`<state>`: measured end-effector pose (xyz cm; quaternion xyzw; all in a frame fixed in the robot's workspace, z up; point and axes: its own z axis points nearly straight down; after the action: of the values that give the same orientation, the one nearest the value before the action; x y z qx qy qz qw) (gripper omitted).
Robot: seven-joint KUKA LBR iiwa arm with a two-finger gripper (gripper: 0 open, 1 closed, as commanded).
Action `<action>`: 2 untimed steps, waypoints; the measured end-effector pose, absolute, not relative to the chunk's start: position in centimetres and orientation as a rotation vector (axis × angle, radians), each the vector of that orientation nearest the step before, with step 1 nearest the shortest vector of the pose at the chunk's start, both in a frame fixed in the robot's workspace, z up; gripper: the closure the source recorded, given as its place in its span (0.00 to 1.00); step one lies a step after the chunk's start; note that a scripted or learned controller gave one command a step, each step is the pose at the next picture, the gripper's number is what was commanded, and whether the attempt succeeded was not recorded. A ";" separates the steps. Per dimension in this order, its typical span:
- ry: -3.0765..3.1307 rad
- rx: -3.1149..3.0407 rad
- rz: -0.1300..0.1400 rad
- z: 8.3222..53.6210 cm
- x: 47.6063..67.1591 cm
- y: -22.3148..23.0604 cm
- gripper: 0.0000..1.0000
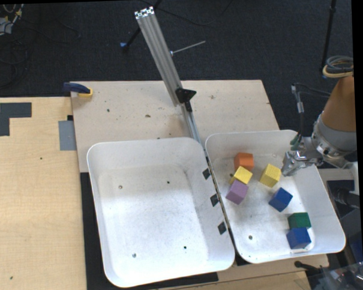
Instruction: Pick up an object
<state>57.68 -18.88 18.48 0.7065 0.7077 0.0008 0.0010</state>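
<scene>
Your gripper (289,166) hung just beside the yellow cube (270,175), likely to grab it; I couldn't tell its fingers' state.

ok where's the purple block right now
The purple block lies in the right bin, near its left wall, touching the yellow block just above it.

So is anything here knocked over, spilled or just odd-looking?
Nothing looks spilled or broken. All the blocks sit inside the right bin: orange block, two yellow blocks, purple block, two blue blocks, green block. They lie at loose, varied angles. The gripper sits at that bin's right side.
</scene>
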 end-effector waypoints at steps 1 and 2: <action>2.221 2.217 0.003 23.8 57.8 -19.0 1.00; 2.229 2.220 -0.001 23.2 57.3 -14.5 1.00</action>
<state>57.29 -14.47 23.22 0.7058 0.7084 -0.0002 -0.0021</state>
